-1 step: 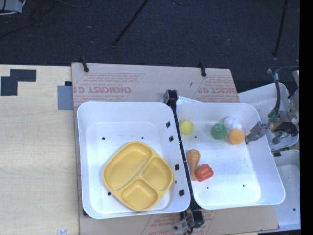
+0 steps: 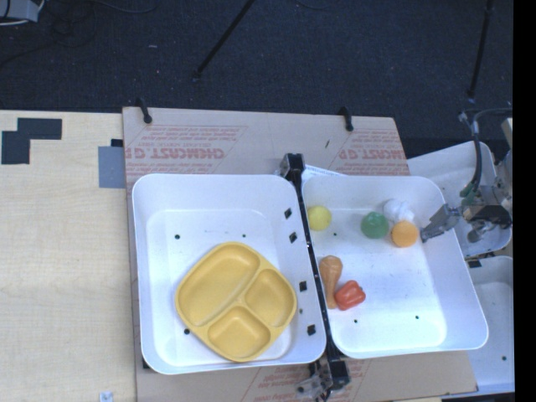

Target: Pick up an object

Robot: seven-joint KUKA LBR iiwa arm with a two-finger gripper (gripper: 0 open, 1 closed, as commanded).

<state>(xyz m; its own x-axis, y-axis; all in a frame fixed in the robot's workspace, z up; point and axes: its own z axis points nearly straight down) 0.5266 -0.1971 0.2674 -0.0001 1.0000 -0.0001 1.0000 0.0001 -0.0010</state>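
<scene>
The claw [image 2: 437, 222], its state impossible to tell at this angle, hangs at the right bin's [image 2: 452, 325] edge just beside an orange ball [image 2: 404, 234]: probably light, hard, slippery; best pinched across its middle.

Dark carpeted floor [image 2: 251, 40] beyond a pale wooden bench [image 2: 59, 266].

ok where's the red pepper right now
The red pepper lies in the right bin, near its left wall, touching the orange cone-shaped toy beside it.
</scene>
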